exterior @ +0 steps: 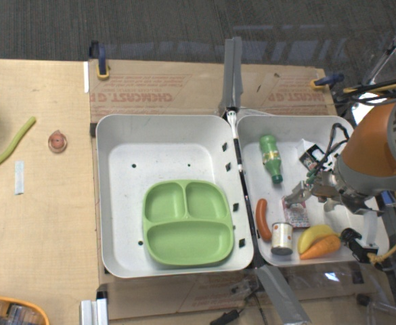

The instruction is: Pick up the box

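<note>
The small flat pinkish patterned box [297, 214] lies on the floor of the right-hand shallow white bin [289, 124], between the green plastic bottle [271, 157] and the yellow banana [315, 235], with a red sausage [262, 220] and a small tin can [281, 237] just beside it. The arm's end effector [304, 191] hangs low, right over the box's upper edge. From where I stand I cannot tell how it is set. Nothing looks lifted; grasp and raise appear left to do.

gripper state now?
Gripper: low in the right bin, over the small box. Open or closed cannot be told from this angle.
</note>
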Tool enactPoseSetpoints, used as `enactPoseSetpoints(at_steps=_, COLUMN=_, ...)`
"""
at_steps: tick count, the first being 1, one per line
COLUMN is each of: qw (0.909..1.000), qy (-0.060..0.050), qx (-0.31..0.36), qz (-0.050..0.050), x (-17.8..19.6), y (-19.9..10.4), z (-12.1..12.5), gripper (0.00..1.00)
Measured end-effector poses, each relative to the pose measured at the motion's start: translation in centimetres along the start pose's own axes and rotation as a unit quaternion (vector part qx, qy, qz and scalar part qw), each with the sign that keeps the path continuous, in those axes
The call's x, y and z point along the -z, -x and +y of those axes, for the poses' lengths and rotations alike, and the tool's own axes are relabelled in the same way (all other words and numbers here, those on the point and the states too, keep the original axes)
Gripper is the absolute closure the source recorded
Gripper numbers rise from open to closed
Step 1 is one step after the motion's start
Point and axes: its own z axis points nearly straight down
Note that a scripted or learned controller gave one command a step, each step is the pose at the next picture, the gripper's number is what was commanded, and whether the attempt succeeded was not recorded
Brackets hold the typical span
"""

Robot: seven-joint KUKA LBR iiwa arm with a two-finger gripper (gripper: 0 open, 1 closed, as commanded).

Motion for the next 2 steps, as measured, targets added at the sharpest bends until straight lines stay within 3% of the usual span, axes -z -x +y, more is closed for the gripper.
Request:
enactPoseSetpoints(at_steps=1, qw=1.0000, qy=0.001, qx=-0.001, qz=0.000, x=0.96, y=0.03, z=0.07, gripper=1.00)
enactPoseSetpoints(at_steps=2, qw=1.0000, qy=0.001, qx=-0.001, qz=0.000, x=0.96, y=0.03, z=0.07, gripper=0.00)
